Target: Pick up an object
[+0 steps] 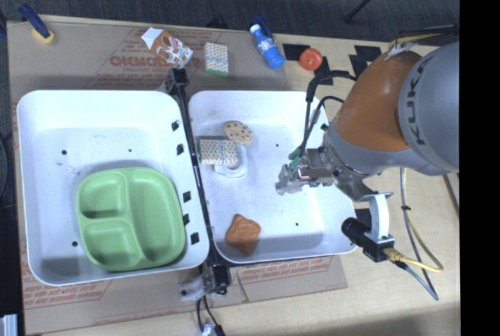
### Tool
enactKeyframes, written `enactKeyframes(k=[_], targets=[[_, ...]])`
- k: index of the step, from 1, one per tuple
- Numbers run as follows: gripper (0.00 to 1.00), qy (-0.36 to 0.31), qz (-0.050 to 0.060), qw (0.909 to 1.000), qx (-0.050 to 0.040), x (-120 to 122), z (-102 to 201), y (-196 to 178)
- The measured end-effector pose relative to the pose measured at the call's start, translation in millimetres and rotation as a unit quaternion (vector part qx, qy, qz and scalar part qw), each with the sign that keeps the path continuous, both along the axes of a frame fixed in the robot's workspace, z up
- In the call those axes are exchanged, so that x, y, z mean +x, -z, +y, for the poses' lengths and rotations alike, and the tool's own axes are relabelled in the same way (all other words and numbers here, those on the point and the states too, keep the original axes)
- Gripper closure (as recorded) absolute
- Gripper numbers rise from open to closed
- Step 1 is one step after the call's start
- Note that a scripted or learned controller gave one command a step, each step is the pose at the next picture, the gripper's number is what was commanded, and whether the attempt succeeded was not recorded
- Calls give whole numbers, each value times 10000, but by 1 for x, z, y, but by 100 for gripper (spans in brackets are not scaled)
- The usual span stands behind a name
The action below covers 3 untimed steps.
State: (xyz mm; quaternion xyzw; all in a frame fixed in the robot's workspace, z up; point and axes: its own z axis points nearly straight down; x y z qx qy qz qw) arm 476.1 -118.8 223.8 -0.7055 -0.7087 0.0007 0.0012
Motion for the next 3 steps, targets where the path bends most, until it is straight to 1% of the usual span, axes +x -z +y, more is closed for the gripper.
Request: enactKeyframes(k=[1,2,3], targets=[[100,-5,10,10000,2,0,-14,10],[100,-4,-5,10000,1,4,-12,-3],[100,-8,-4,10000,-1,1,-12,4]])
